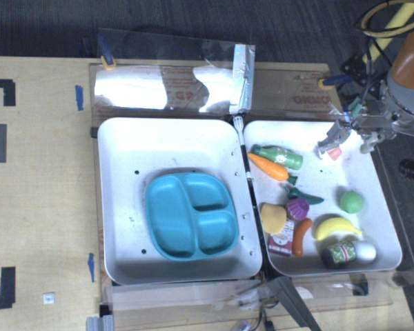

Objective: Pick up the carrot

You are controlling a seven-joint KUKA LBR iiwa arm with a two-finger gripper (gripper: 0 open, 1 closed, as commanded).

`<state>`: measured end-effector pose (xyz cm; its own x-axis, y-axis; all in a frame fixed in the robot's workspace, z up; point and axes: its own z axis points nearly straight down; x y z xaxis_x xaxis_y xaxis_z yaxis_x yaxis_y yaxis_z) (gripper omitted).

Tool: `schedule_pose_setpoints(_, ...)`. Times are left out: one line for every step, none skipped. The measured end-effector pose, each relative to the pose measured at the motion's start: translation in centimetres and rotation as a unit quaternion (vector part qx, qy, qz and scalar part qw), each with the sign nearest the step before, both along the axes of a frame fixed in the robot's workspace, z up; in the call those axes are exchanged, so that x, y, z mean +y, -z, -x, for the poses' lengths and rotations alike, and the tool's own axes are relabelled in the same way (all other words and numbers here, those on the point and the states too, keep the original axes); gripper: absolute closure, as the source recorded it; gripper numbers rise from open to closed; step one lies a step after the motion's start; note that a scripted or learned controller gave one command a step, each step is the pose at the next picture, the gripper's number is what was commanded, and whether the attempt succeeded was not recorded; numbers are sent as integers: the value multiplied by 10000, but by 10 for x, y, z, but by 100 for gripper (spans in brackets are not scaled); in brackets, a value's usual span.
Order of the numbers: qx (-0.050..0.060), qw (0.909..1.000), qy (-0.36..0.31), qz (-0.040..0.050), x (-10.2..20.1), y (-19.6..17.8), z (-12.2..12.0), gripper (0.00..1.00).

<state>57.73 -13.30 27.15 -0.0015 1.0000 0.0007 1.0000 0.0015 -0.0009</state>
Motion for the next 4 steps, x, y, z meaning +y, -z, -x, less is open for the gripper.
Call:
schedule_pose_setpoints(22, 9940, 1097, -6, -3, 64, -5, 0)
schedule_pose_setpoints(12, 9940, 1096, -5, -3, 63, -5, 0)
schedule_pose_setpoints(40, 9879, 1548, -2, 44, 147, -26, 0)
schedule_pose_setpoints(5, 9879, 1550, -6, 44, 134, -28, 100)
